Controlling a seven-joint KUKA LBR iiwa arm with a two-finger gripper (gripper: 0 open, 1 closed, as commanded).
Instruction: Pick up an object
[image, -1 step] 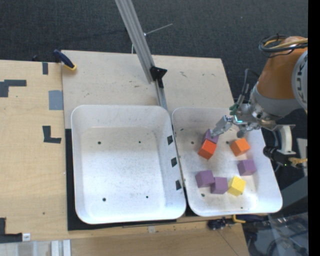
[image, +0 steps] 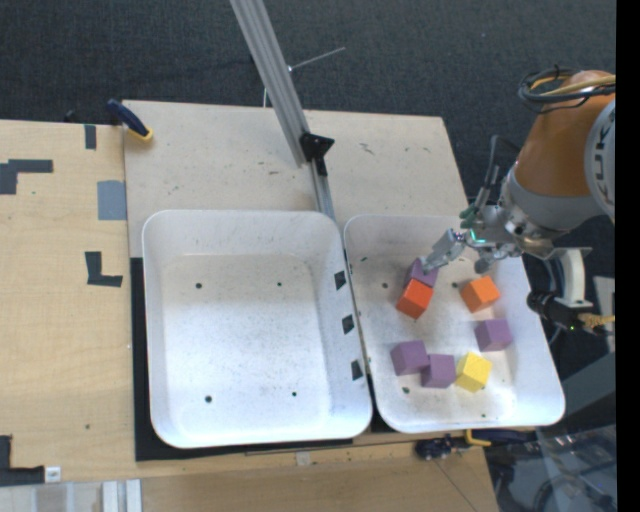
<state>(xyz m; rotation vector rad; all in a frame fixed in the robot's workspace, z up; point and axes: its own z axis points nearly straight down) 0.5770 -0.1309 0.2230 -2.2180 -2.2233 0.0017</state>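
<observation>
You are looking at a robotics lab, not a home or shop. The grey arm with its orange band (image: 560, 150) works over a plywood bench (image: 60, 300) marked with strips of grey tape (image: 112, 200). Just left of the gripper (image: 462, 248) sit two shallow white bins (image: 250, 225), and below it lie plain coloured test blocks (image: 440, 368). A bare metal rail (image: 275, 75) slants up to its upper left, over dark carpet (image: 400, 60).
</observation>
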